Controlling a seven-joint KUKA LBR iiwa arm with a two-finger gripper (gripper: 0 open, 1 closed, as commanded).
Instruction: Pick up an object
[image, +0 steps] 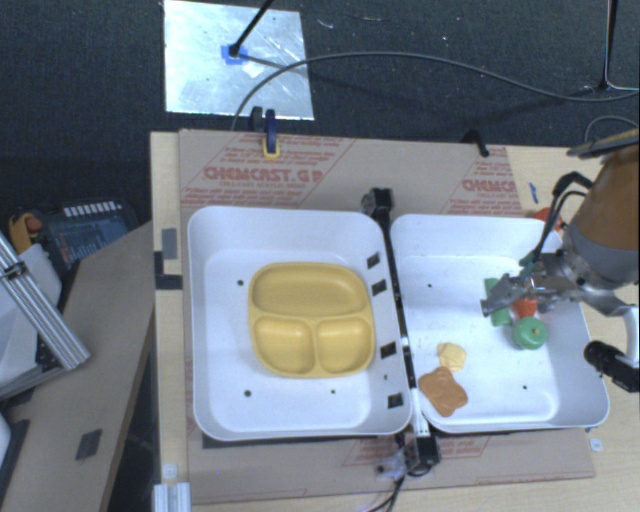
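Red "CHEMCAST" lettering is printed repeatedly on the brown sheet (330, 165) under the bins.

Brown cardboard sheet (300, 165) w/ red print covers the bench top, dark carpet floor (80, 90) behind it. Shiny metal plate (238, 58) lies on the floor just beyond the cardboard's far edge, cables (440, 65) trailing nearby. Left of the cardboard: tan side table (75, 350) w/ aluminium rail (40, 310).

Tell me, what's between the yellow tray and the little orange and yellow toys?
In the camera view, the two bins' touching walls run between the yellow tray and the toys, with black clips along them.
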